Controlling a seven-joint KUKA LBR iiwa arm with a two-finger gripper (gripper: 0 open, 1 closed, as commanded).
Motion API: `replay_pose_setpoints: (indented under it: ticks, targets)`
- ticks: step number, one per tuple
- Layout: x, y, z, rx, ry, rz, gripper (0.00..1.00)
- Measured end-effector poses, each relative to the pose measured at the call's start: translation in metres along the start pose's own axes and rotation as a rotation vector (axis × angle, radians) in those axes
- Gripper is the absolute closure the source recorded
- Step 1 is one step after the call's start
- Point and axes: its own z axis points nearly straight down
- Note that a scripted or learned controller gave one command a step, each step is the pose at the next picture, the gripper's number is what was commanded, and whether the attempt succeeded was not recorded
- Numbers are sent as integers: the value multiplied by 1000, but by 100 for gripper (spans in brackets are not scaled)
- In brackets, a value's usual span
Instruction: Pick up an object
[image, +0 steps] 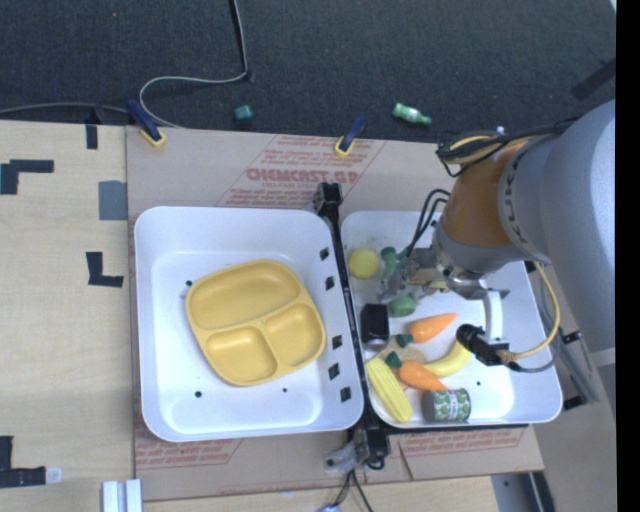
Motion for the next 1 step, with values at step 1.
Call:
replay_pose_setpoints:
  ticks: [1]
  targets:
    - [60,-25,-89,4,3,-2,100]
